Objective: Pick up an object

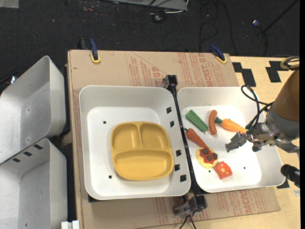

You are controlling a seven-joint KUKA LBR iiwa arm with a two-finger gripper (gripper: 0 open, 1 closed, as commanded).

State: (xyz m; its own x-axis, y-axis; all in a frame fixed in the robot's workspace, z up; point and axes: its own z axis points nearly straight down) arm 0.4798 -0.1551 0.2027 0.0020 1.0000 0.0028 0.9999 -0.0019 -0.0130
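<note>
Bench (143, 66) of brown board carries two shallow white bins side by side. The left bin (95, 104) holds a yellow divided plate (141, 150), lying flat near its middle. The right bin (248, 175) holds a scatter of toy food: a green piece (196, 120) toward the upper left, a red sausage (212, 122) just beside it, an orange carrot (232, 125) to the right of the sausage, a long reddish-orange piece (196, 137) lying slantwise near the divider, a yellow piece with red and dark spots (207, 157) below that, and a red chunk (223, 170) just beside the yellow one.

The grey arm (287, 113) reaches in from the right edge, its dark gripper (237, 142) low over the right bin, in the bare stretch below the carrot and above the red chunk. The jaws look parted, with nothing between them. None of the pieces touches the gripper; the carrot lies nearest, just above it.
</note>
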